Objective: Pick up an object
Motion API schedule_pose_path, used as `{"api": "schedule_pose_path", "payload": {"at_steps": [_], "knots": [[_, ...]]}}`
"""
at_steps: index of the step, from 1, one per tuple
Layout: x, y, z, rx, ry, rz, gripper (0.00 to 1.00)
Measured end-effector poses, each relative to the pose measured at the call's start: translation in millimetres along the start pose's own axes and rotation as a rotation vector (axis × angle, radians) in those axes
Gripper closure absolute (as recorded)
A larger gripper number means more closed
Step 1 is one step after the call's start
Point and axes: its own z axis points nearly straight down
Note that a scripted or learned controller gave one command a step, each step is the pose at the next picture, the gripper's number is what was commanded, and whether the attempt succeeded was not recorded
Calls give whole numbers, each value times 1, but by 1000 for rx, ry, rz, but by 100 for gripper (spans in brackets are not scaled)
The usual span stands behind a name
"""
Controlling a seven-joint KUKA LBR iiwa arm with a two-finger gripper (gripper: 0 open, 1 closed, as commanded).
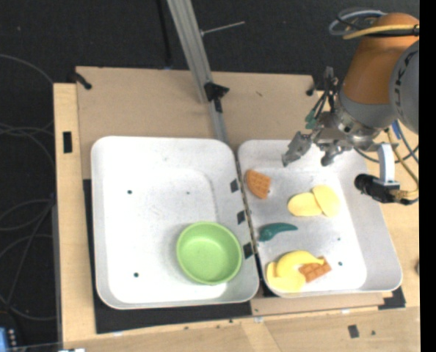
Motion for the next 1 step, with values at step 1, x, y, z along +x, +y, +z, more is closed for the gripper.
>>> {"api": "schedule_pose_path", "payload": {"at_steps": [1], "knots": [[-3,2,43,0,0,0,0]]}}
